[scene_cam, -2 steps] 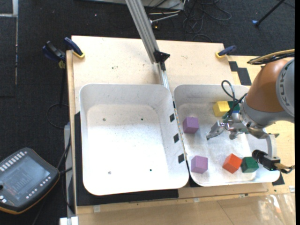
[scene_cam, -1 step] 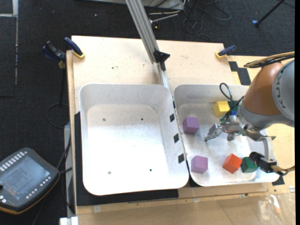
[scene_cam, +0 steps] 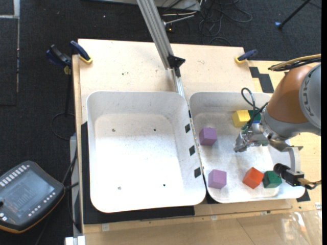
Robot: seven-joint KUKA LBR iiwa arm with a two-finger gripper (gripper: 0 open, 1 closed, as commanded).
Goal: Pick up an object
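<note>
Gripper (scene_cam: 244, 143) hangs low inside the right bin (scene_cam: 225, 100), its fingers too blurred to tell how they stand, and nothing shows between them. Measured from it: the yellow block (scene_cam: 241, 118) sits just behind (partly under the wrist), one purple cube (scene_cam: 208, 136) lies to the left, another purple cube (scene_cam: 217, 178) nearer the front, the orange cube (scene_cam: 253, 178) and green cube (scene_cam: 272, 179) at the front edge.
</note>
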